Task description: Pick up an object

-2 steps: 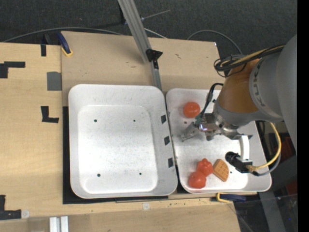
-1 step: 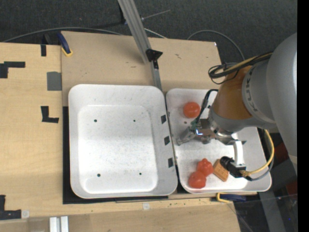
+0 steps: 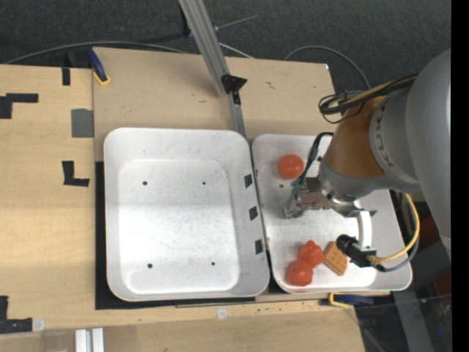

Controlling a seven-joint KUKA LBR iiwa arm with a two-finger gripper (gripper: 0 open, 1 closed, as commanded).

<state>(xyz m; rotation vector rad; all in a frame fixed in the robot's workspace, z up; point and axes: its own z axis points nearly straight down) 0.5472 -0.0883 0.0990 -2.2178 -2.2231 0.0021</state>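
1. Looming largest on my feed is the grey arm (image 3: 425,123), reaching in from the right over the right bin (image 3: 392,279).
2. Its gripper (image 3: 295,205) sits low at that bin's middle; I cannot tell its state.
3. One orange ball (image 3: 290,166) lies just beyond the gripper.
4. Red pieces (image 3: 304,262) and a tan block (image 3: 335,258) sit near the front rim.
5. I see the left bin (image 3: 176,211) alongside.

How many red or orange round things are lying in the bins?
3, all in the right bin: one ball near its far end, and two red pieces touching at its near end, beside a tan block. The arm may hide more.
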